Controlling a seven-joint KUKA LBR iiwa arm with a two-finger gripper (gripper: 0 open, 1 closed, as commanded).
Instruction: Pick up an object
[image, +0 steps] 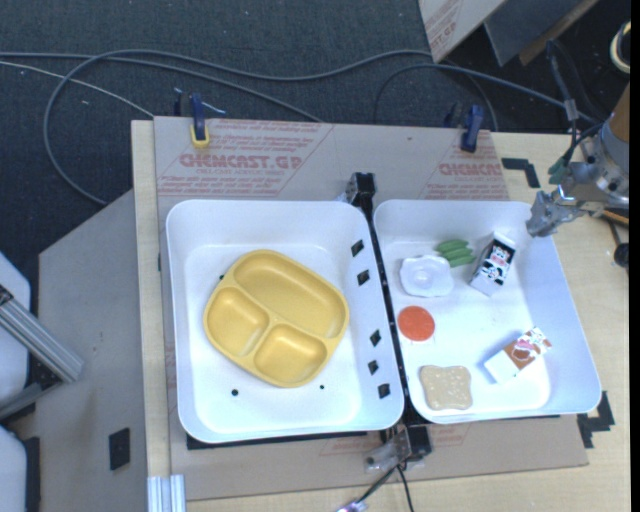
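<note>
Dark carpet behind, bench below, and the gripper (548, 212) hangs by the right bin's (575, 340) far right rim (jaw state impossible to tell), so best drop squarely over the nearby milk carton (493, 265), clear of the wall.

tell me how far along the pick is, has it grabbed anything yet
Nothing looks picked yet. The gripper sits at the right bin's upper right rim with nothing visibly between its fingers. The milk carton, green item, white lid, red disc, toast and small carton all lie in the bin. Reaching, grasping and lifting remain.
</note>
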